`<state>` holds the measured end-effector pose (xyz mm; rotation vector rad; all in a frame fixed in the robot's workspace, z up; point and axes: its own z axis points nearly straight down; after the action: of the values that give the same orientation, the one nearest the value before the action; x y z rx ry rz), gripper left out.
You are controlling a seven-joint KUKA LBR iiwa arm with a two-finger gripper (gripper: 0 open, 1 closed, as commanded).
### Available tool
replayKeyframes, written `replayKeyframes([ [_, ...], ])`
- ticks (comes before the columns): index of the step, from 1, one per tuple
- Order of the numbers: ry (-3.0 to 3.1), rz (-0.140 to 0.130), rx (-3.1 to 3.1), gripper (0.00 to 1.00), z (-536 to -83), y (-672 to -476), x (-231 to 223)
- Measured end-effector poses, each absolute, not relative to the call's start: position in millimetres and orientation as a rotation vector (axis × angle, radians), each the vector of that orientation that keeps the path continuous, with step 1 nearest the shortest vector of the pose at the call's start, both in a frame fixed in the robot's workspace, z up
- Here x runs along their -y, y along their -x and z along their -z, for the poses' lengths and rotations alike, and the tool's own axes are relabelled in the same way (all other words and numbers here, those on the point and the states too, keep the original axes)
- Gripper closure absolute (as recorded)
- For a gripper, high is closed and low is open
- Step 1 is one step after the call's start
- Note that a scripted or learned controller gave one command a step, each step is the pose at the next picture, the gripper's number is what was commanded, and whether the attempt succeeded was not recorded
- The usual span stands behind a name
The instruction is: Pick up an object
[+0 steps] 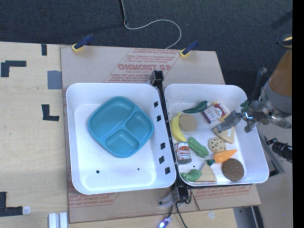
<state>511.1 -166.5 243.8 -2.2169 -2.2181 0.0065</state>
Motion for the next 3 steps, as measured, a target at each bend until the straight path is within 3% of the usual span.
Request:
replayKeyframes([
  [1, 2.219, 0.006, 2.231, 0.0, -366, -485.4, 119],
  [2, 2.213, -0.013, 2.219, 1.0, -367, -485.7, 120],
  [3, 2.207, -0.017, 2.214, 1.0, -261, -482.0, 80],
])
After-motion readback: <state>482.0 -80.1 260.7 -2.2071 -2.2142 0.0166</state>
